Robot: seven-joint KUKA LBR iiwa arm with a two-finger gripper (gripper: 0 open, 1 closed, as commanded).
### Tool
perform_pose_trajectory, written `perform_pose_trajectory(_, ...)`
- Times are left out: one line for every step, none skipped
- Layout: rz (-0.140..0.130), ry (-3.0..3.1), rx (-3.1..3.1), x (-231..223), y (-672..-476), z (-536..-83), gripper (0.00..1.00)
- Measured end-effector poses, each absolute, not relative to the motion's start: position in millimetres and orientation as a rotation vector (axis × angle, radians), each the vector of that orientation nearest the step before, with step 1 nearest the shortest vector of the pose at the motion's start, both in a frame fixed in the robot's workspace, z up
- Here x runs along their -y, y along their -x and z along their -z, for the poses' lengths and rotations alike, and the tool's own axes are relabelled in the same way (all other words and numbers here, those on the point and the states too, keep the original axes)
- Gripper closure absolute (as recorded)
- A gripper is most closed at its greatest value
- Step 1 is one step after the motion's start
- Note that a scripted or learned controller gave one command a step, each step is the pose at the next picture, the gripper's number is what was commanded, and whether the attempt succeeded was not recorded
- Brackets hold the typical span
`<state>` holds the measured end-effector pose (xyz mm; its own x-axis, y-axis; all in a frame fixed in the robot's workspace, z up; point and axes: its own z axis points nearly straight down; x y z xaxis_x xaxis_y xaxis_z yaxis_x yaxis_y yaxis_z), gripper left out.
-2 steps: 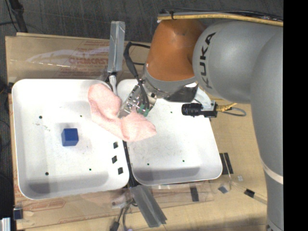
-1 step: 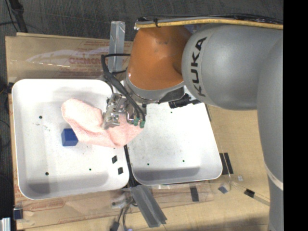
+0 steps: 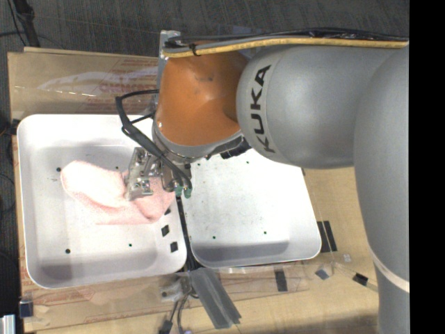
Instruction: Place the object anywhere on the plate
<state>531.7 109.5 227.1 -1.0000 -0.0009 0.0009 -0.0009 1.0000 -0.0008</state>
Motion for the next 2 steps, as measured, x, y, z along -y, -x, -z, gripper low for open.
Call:
perform_pose_trajectory(-0.003, -0.011, 3.138, -158.9, -515.2, -229.0, 1.0)
perform_pose_trajectory(-0.003, -0.01, 3.139, -158.7, -515.4, -229.3, 0.0)
